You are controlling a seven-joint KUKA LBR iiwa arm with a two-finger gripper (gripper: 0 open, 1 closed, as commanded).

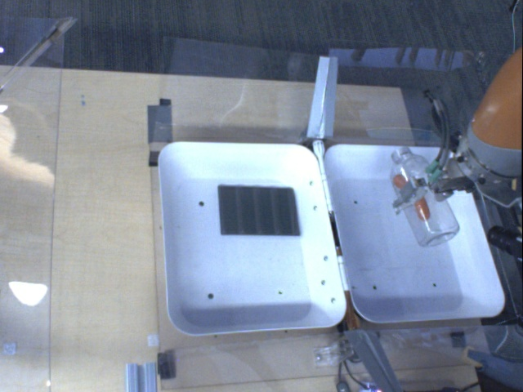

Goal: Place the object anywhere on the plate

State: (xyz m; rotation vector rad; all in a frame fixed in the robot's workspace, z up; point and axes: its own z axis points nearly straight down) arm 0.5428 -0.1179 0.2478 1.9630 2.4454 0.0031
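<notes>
The gripper hung over the far half of the right bin, and whether it was open or closed could not be told: its tip was a tangle of clear, glassy parts with two small orange marks, all pale against the white floor. Just below and touching that tangle lay a clear, box-like shape that seemed to be the object, see-through, with faint bright edges and a soft shadow. Where the gripper ended and the object began was hard to make out, so it could not be said whether the object was held or merely lay beneath it. Behind the gripper, the arm ran off the right edge, only its orange band and a grey wrist piece in sight. Well to the gripper's left, across the seam where the two bins met, the plate lay flat in the middle of the left bin, a dark grey rectangle with faint lengthwise ribs, apart from the object. The wooden bench spread beyond both bins, partly veiled by glare.
</notes>
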